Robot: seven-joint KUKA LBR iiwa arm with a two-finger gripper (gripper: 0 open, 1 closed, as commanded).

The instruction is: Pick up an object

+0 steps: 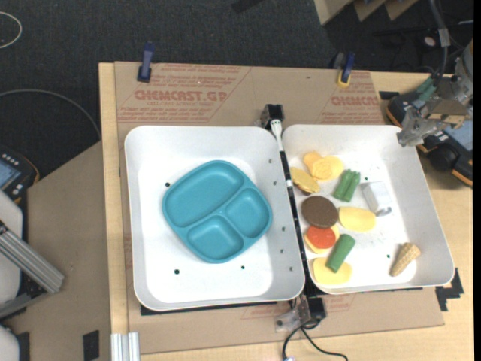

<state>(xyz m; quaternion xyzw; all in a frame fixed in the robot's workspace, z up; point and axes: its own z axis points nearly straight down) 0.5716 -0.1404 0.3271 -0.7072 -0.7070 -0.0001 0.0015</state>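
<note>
The right bin (421, 179) holds several toy foods. Among them are yellow round chips (323, 165), a green cylinder (346, 185), a grey-white block (376, 196) and a brown disc (320, 210). There are also a yellow oval piece (356, 218), a red-orange disc (321, 238), a second green cylinder (340, 251) lying on a yellow slice (331, 271), and a tan corn cob (404, 259). My gripper (415, 126) hangs at the bin's far right corner, just outside the rim and apart from every item. Nothing shows in its grasp.
A blue divided plate (216, 210) lies in the middle of the left bin (143, 171). A black clamp (273, 116) sits where the two bins meet at the back. Blue and yellow clips (146, 63) pin the cardboard base at its far edge.
</note>
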